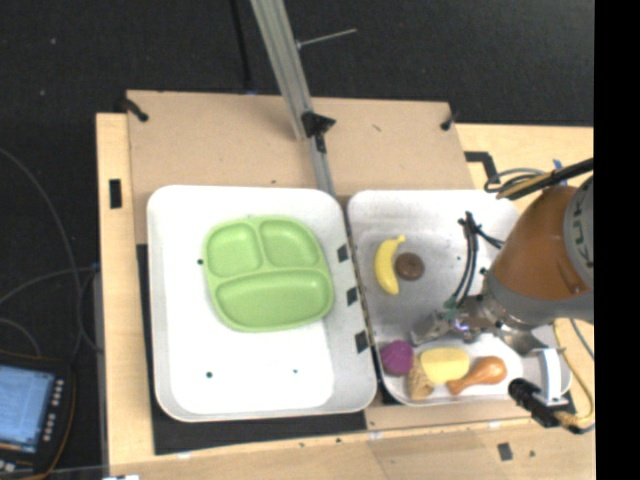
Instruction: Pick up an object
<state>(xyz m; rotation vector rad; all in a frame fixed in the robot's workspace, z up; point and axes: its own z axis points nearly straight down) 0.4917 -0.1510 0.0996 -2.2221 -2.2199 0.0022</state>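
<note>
Start at the left: your left bin (pixel 180 368) carries a green divided plate (pixel 268 273), well apart from the arm, so it plays no part in the coming move. Cross the divider into the right bin (pixel 440 213) and you meet the candidates. A yellow banana (pixel 387 265) lies with its long axis running roughly from 12 to 6 o'clock, and a small brown round piece (pixel 409 265) touches its 3 o'clock side. Lower down sit a purple piece (pixel 397 356), a pale yellow block (pixel 444 363) just beside it, and an orange-brown drumstick-shaped piece (pixel 478 373) whose long axis runs about 8 to 2 o'clock.

Your gripper (pixel 447 324) hangs low in the bin, under the orange wrist. From it the yellow block lies nearest, at about 6 o'clock; the banana is farther off, near 10 o'clock. I judge the block the likeliest pick.

You cannot tell from here how the gripper is set, and nothing shows held in it.
</note>
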